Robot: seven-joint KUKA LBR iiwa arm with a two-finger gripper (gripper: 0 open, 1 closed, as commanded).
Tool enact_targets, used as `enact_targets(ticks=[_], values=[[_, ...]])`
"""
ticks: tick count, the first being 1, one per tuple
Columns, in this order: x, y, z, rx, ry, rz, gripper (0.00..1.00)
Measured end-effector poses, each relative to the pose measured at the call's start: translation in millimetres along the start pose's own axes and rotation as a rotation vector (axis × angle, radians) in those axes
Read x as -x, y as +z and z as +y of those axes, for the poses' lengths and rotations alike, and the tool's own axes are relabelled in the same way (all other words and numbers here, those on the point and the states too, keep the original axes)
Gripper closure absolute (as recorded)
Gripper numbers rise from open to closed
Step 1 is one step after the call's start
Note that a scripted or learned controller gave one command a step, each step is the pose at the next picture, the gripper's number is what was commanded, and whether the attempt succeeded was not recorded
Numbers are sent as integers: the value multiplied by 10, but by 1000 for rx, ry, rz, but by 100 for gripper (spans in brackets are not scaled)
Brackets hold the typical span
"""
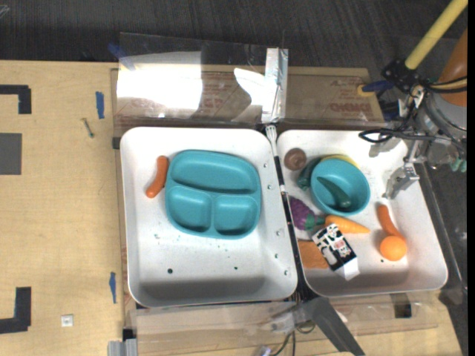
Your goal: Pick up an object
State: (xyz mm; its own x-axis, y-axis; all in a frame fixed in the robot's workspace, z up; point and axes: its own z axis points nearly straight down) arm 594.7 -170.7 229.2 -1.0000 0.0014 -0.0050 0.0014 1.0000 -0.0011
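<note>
Bench: we see two white bins side by side, the left bin (141,221) and the right bin (430,265).

Left bin: a teal divided tray (211,191) sits in its middle, and an orange sausage-shaped toy (156,176) lies just beside the tray, toward the bin's left wall.

Right bin: a teal bowl (340,184) stands near the far wall, with a small brown round piece (295,157) at the far left corner. A purple toy (300,212) lies along the left wall, an orange carrot-like piece (347,227) sits in the middle touching a black-and-white box (335,248), and an orange ball (393,248) rests near the right wall below a small orange-red piece (384,217).

Gripper: the gripper (403,178) hangs over the right bin's far right corner, apart from every object. We cannot tell how far its fingers stand apart (they blur against the white wall), and nothing shows between them.

Likely target: we judge the orange ball or the orange-red piece, since both lie nearest the gripper along the right wall.

Handling: these look like light, hollow plastic toys, stiff enough to squeeze but smooth. The ball may roll or squirt out of a pinch, so we would close across its widest middle. The orange-red piece is narrower, so we would take it across its short axis.

Risk: the right wall is close, leaving little room for the outer finger.
</note>
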Motion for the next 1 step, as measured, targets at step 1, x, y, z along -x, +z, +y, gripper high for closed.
enact_targets(ticks=[1], values=[[21, 1314, -72, -1, -9, -5, 0]])
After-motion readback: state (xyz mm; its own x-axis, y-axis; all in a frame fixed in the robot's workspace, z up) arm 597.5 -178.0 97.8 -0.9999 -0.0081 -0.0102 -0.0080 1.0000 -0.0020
